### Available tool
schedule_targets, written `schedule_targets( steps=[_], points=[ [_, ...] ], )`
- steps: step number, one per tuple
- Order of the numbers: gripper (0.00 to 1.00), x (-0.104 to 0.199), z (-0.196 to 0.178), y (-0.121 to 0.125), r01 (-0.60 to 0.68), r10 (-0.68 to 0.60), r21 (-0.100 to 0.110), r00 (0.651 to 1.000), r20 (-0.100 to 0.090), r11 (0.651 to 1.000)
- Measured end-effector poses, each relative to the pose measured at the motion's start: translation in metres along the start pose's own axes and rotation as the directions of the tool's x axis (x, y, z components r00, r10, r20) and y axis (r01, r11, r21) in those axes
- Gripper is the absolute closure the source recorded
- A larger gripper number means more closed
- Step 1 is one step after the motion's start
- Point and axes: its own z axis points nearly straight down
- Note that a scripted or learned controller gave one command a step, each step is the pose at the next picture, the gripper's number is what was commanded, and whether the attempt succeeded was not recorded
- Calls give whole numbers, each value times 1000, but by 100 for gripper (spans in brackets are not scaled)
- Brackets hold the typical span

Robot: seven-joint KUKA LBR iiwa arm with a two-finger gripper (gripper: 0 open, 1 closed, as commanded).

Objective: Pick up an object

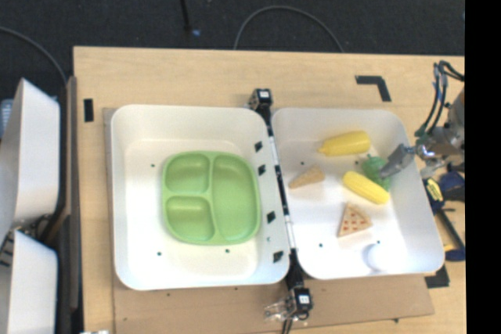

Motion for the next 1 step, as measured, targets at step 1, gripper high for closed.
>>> schedule_targets(
  steps=[1],
  points=[
    [0, 1, -8, 3, 4, -4, -13, 1000, 3, 1000]
  ],
)
